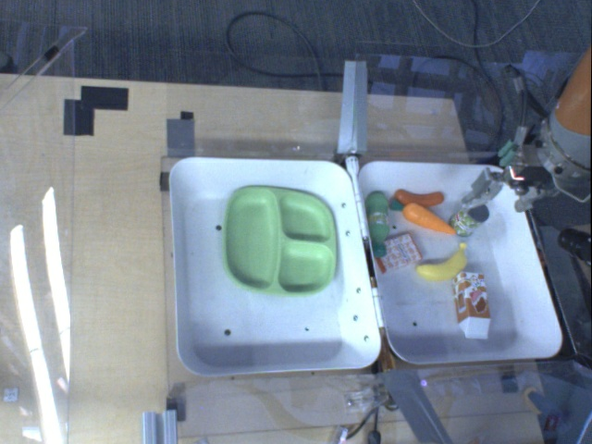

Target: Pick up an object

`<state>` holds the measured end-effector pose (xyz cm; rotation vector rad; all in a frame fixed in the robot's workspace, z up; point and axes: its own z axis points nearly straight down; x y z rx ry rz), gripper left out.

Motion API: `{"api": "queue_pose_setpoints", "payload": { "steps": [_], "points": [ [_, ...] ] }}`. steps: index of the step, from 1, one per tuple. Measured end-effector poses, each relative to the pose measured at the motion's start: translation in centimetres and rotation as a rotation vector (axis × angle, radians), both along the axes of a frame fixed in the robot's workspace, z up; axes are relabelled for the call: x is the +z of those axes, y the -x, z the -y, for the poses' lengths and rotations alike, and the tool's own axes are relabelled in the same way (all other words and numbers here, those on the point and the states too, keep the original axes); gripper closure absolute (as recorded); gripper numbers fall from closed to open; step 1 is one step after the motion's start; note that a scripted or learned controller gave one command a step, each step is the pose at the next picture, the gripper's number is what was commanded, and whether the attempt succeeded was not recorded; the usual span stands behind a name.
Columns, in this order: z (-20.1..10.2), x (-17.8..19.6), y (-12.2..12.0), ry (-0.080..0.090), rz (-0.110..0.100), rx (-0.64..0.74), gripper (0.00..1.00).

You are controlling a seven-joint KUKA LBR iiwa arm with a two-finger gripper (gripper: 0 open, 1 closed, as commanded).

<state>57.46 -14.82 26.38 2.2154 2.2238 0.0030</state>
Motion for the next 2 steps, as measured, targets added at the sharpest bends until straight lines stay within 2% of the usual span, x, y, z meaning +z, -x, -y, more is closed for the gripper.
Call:
{"api": "queue_pose_setpoints", "payload": {
  "steps": [1, 2],
  "points": [
    [1.4, -16.6, -2.3, 0.0, 0.0, -0.047, 0.0],
    [0.9, -17.8, -6.5, -0.003, -0.022, 0.015, 0.0]
  ]
}}
